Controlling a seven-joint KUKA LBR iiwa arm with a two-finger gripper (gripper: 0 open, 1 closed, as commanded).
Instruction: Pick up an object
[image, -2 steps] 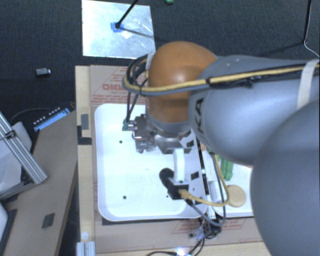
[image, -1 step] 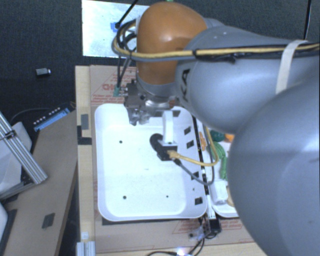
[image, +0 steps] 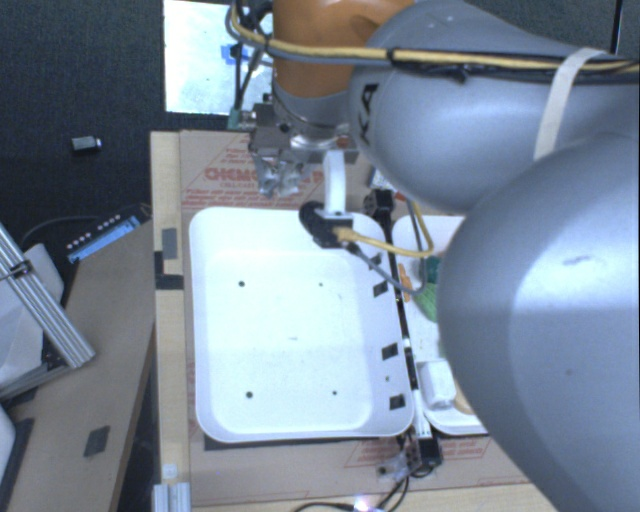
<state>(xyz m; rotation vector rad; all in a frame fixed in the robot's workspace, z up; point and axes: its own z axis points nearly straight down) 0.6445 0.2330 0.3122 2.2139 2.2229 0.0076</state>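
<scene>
Jaws: wide or narrow cannot be told. Gripper (image: 300, 172): upper centre, above the far rim of the left bin (image: 290, 340). Objects: in the right bin (image: 458, 427), centre right, largely hidden under the arm (image: 520, 250); one green item (image: 428, 298), one white blocky item (image: 437, 380), both partly covered.
</scene>
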